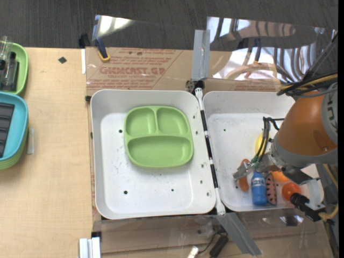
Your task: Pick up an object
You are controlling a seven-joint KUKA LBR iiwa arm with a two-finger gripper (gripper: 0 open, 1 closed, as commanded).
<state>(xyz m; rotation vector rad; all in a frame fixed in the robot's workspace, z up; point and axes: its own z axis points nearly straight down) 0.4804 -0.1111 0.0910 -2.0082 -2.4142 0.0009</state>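
The small blue plastic bottle (pixel 258 189) stands near the front wall of the right white bin (pixel 228 144). The end effector (pixel 248 172) hangs just above and left of it. I cannot tell how the end effector is set. The bottle's long side points front to back.

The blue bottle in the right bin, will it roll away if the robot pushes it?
Maybe a little. The blue bottle lies on its side and looks round, so it could roll. But it touches the orange things beside it, which may stop it. It looks small, probably light and stiff.
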